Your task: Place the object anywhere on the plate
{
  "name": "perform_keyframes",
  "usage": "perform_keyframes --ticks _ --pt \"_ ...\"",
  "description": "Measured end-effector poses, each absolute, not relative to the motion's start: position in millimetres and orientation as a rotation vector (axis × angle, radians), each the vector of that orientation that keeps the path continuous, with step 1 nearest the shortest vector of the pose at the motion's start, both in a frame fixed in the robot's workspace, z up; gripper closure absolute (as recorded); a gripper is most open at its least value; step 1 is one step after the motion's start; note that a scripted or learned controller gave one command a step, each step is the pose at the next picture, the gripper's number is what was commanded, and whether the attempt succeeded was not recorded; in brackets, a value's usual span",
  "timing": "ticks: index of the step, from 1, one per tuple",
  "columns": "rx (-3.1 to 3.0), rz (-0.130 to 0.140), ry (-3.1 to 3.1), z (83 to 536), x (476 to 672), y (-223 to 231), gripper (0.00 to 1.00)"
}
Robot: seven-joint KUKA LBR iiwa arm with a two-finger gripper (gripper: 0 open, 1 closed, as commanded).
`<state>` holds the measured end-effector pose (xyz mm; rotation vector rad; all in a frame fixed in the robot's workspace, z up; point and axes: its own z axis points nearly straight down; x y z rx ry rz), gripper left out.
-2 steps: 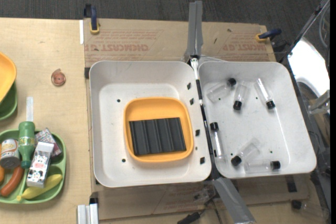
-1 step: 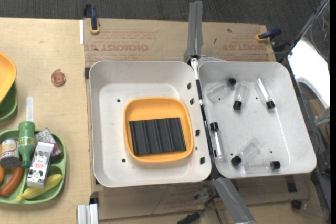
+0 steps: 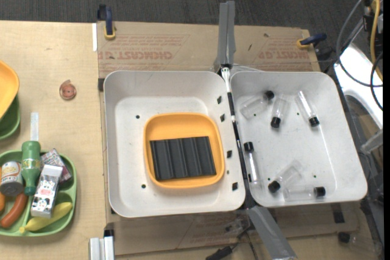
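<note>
An orange square plate [image 3: 181, 122] sits in the middle of the left white bin [image 3: 125, 131]. A dark grey ribbed slab [image 3: 183, 157] lies flat on the plate and covers most of its floor. In the right white bin [image 3: 341, 149], several clear vials with black caps lie scattered: one [image 3: 277, 112] near the top middle, another [image 3: 306, 108] to its right, and one [image 3: 285, 176] lower down.
A green tray [image 3: 64, 216] with toy food and a small bottle stands on the wooden table at the far left. A yellow bowl [image 3: 6, 91] pokes in at the left edge. Clamps [image 3: 106, 21] hold the cardboard behind the bins. Cables [image 3: 359, 33] hang at the right.
</note>
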<state>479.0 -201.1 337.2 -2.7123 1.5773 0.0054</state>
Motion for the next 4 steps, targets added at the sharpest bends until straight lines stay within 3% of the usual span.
perform_keyframes --ticks 1,2,3,4 --pt "-2.947 0.004 1.076 302 478.6 -212 0.00" --pt "-3.065 0.000 0.664 295 530.0 -213 0.00" --pt "-3.114 -0.003 0.353 355 492.9 -221 0.00" --pt "-3.115 -0.004 0.342 341 485.9 -221 0.00"
